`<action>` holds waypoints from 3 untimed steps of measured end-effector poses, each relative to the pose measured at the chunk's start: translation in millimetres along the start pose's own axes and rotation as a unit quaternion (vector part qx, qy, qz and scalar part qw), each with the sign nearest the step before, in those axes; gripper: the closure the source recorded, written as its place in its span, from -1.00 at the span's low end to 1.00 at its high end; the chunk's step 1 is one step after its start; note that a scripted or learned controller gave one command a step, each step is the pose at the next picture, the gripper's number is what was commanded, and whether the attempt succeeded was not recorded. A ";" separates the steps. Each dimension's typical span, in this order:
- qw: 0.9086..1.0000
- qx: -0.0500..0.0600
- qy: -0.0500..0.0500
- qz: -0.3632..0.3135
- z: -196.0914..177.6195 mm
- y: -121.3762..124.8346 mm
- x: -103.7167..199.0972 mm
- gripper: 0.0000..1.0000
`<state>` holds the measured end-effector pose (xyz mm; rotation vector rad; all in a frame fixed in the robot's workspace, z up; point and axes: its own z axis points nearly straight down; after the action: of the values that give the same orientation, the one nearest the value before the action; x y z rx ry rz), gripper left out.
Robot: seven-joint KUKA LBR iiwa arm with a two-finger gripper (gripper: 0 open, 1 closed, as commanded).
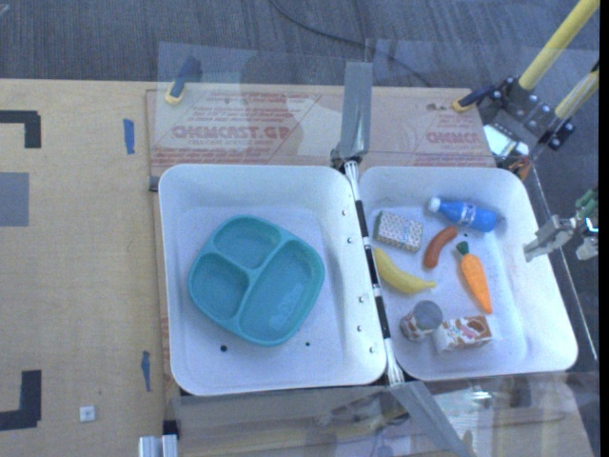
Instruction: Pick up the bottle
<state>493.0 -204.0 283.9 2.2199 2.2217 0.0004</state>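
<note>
The bottle (465,214) is blue with a white cap at its left end. It lies on its side near the back of the right bin (552,346). My gripper (555,238) shows at the right edge of the view, over that bin's right rim. It is to the right of the bottle and slightly nearer the front, apart from it, with nothing seen held.
Around the bottle lie a red sausage (440,246), a carrot (475,278), a banana (400,273), a patterned box (398,230), a can (420,319) and a small carton (465,332). The left bin (190,193) holds a teal divided plate (256,279). Yellow poles with a black clamp (521,106) stand at the back right.
</note>
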 end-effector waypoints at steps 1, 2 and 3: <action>1.000 0.000 0.000 -0.009 128.6 44.5 3.8 -1.00; 0.981 0.000 -0.001 0.196 122.4 95.5 -19.9 -1.00; 0.982 -0.002 -0.001 0.187 196.7 136.6 57.8 -1.00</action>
<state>629.7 -146.2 87.3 2.5942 1.7641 0.0041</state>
